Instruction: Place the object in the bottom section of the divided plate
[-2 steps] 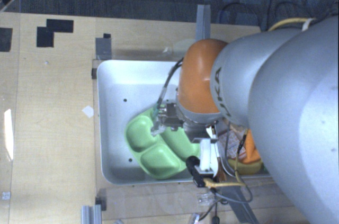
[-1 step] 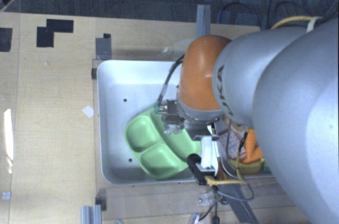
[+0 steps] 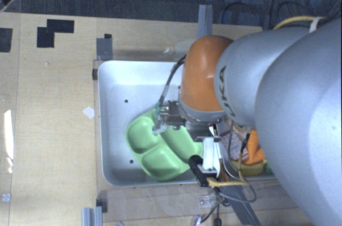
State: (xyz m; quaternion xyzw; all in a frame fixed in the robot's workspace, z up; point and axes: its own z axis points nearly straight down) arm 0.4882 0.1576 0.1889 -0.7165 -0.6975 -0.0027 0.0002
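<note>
A light green divided plate (image 3: 140,134) lies in the left white bin (image 3: 112,113), toward its front right. Its bottom section (image 3: 160,162) faces the bin's front wall and holds nothing that I can see. My gripper (image 3: 168,118) hangs over the plate's upper middle, near the ridge where the sections meet. The orange band and grey wrist above it hide most of the gripper. No object shows under the gripper. The plate's right part is covered by the arm.
In the right bin, an orange thing (image 3: 256,147) and a yellow-green piece (image 3: 252,167) peek out beneath the arm. The arm's grey body covers the rest of that bin. The left bin's floor spreads bare to the left and back of the plate.
</note>
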